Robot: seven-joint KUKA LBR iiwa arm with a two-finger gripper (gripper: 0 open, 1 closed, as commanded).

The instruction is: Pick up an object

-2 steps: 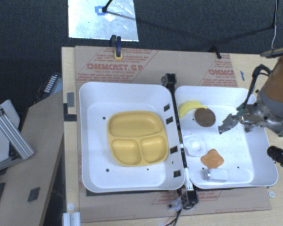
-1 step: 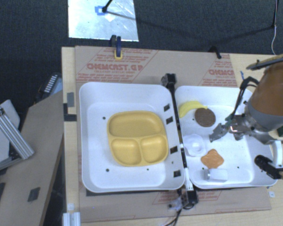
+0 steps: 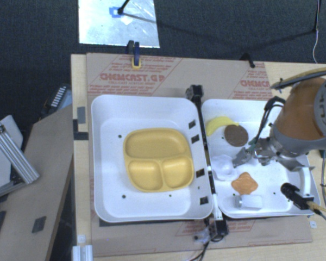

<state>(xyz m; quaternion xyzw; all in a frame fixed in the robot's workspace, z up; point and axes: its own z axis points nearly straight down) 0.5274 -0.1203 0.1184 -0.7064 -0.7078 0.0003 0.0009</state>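
Note:
In the right bin [image 3: 271, 106] lie a yellow banana-shaped piece [image 3: 218, 123], a brown disc [image 3: 236, 135], a pale translucent lump [image 3: 224, 167], an orange piece [image 3: 244, 184] and a small white block [image 3: 251, 202]. My gripper [image 3: 243, 157] reaches in from the right and hangs low over the middle of this bin. Its tip is just below the brown disc, above the orange piece and right of the pale lump. Nothing shows between its tips.
The left bin [image 3: 106, 162] holds a yellow divided plate [image 3: 154, 159]. A black divider with clips [image 3: 202, 145] runs between the bins. The arm's orange band [image 3: 301, 110] stands over the right bin's right side.

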